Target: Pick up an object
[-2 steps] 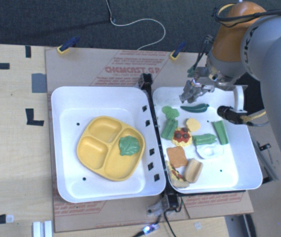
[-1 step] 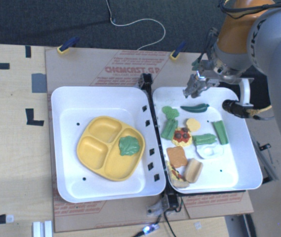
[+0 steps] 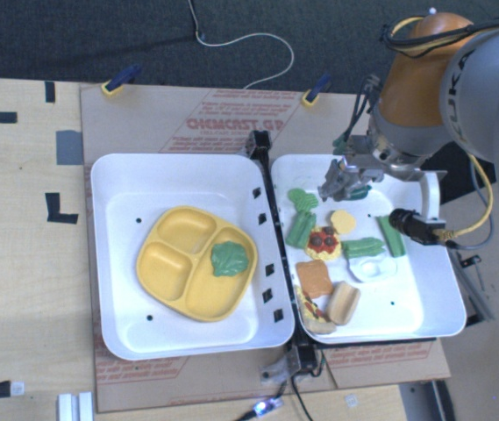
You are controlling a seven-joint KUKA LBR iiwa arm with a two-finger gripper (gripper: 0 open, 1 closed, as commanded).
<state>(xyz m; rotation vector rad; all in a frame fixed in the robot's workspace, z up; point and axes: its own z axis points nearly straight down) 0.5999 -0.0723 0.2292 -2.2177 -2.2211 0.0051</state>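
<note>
My gripper (image 3: 340, 185) hangs over the upper middle of the right bin (image 3: 433, 318), above several toy foods. Below and left of it lie a green leafy piece (image 3: 302, 200) and a green pod (image 3: 300, 229). A yellow round piece (image 3: 343, 222) sits just under the gripper. Lower down lie a red pizza-like piece (image 3: 324, 242), a green and white piece (image 3: 367, 257), a dark green stick (image 3: 392, 234), a toast slice (image 3: 314, 279) and a bread roll (image 3: 344, 303). Nothing shows between the fingers.
The left bin (image 3: 113, 305) holds a yellow divided plate (image 3: 174, 261) with a green leaf piece (image 3: 230, 259) on it. A black divider (image 3: 271, 226) separates the bins. A black connector with yellow cable (image 3: 416, 226) hangs over the right bin's right side.
</note>
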